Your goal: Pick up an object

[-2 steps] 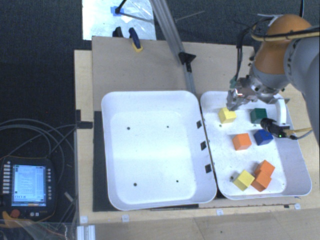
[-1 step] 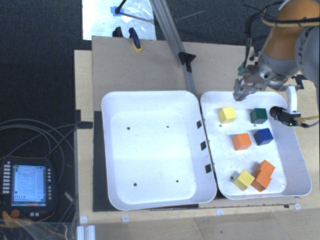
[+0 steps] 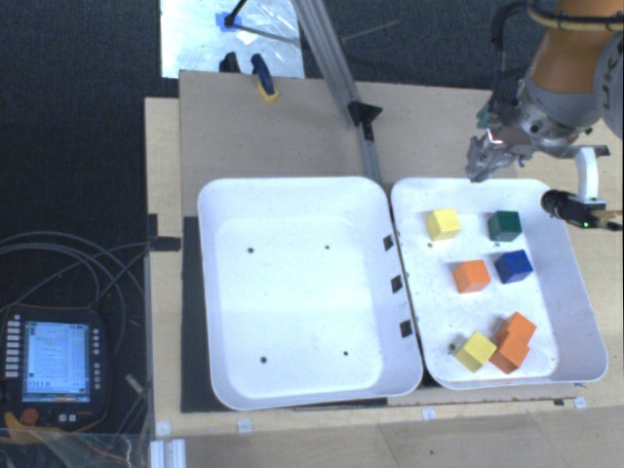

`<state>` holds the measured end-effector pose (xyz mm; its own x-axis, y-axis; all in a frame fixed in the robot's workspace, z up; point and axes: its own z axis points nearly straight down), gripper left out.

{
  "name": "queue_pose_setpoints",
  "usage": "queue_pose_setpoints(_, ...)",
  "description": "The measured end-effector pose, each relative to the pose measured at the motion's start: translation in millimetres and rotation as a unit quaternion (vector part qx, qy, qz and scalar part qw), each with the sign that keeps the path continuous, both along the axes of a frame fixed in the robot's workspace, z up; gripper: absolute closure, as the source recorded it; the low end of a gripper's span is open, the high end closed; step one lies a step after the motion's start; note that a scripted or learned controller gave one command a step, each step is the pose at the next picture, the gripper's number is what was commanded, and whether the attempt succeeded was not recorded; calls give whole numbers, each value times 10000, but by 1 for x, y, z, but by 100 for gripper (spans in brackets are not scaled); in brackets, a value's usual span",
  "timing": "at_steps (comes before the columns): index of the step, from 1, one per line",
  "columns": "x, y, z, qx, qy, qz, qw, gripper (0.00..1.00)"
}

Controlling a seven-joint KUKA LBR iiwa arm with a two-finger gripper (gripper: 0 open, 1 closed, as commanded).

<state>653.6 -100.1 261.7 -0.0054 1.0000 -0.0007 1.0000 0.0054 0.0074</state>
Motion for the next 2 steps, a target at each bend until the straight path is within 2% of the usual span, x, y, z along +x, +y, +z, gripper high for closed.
queue_pose_setpoints(1, -10, 52, -13, 11, 35, 20, 10000, 100)
queue_pose_setpoints(2, -27, 108, -3, 14, 32, 28, 10000, 100)
